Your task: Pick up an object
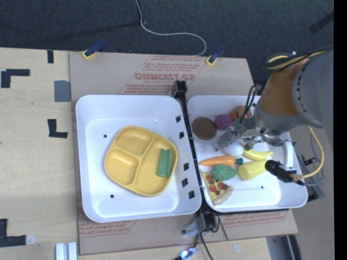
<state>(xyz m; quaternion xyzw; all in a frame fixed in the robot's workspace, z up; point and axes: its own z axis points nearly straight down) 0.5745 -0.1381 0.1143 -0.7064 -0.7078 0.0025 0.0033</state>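
where the gripper [234, 141] comes down into the right bin [282, 199], a small white rounded object [236, 150] lies right at its tips, touching or almost touching them; whether the pincer is wide, narrow or closed on anything cannot be told from this slanted view. just below that white piece lies an orange carrot [218, 161] with a green end, pointing across the bin. under the carrot sits a green rounded toy [224, 172], and beside that a yellow block-like piece [252, 170] with a yellow banana [258, 155] just above it. a pizza slice [216, 188] lies near the bin's lower left corner. up toward the far side rest a brown round piece [204, 127], a magenta piece [223, 122] next to it, and something orange [241, 113] partly hidden behind the arm [293, 93]. the left bin [92, 199] holds a yellow divided plate [138, 161], and a green bar-shaped object [164, 162] lies in the plate's right compartment. both bins rest on a cardboard sheet [157, 75].
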